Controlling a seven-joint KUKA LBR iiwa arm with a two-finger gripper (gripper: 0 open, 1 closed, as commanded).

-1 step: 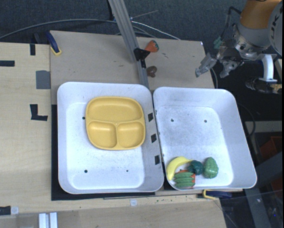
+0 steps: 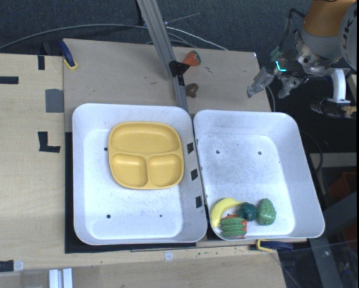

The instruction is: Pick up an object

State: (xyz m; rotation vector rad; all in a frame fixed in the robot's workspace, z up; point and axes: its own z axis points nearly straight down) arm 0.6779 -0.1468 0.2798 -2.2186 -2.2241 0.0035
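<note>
Gripper (image 2: pixel 274 86) hangs spread, empty, beyond the bins; the curved yellow plastic banana (image 2: pixel 223 209) looks light, slippery, best pinched mid-body.

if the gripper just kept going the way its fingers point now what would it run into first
The gripper points down and left, so it would probably meet the wooden bench just beyond the right bin's far rim. Depth is unclear from this view.

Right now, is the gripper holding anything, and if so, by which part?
Nothing is held. The gripper hangs beyond the right bin's far rim, its fingers spread with nothing between them. The banana and green toys lie in that bin's near corner.
</note>
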